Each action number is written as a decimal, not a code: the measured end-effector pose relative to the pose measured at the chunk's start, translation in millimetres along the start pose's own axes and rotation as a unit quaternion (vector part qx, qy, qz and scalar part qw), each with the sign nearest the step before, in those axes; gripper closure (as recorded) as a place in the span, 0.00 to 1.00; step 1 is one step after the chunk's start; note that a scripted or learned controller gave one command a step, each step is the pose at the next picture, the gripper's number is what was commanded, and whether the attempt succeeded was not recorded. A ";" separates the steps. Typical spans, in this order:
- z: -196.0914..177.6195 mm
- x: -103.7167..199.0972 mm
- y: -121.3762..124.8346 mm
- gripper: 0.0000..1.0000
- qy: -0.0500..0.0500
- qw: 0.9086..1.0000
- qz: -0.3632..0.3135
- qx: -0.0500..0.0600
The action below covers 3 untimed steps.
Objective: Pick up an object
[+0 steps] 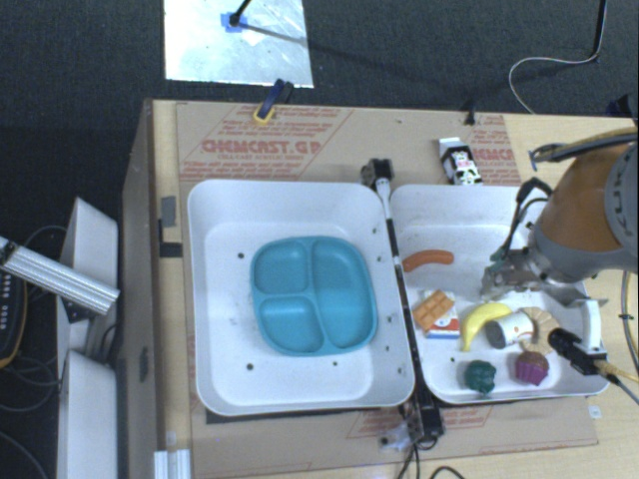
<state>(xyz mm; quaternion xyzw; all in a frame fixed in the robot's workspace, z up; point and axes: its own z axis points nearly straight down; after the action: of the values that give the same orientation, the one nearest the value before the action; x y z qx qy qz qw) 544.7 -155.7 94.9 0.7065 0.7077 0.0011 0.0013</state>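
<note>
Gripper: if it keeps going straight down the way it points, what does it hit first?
Likely the bare floor of the right bin beside the banana; the gripper hangs just above it, though depth is unclear.

A blue four-compartment plastic tray [313, 294] lies in the left white bin [215, 267]. In the right white bin [439, 213], a sausage [427, 260] lies far, a waffle [434, 309] left of a yellow banana [483, 321], green [480, 374] and purple [530, 367] pieces near.

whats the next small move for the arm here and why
Probably a short drop toward the banana, with the approach lined up over it. The gripper sits low in the right bin just above the banana, and nothing shows between its fingers. The sausage and waffle lie further to its left.
</note>
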 end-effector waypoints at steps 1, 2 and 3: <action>0.1 0.0 -0.1 0.00 0.000 1.000 0.000 0.000; -165.6 -51.8 34.4 0.00 -0.002 1.000 -0.001 -0.002; -63.5 -7.2 -58.7 0.00 0.001 1.000 0.000 0.003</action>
<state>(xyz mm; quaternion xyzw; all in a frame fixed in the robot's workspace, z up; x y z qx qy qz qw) 485.8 -163.0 158.1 0.7066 0.7076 -0.0004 -0.0012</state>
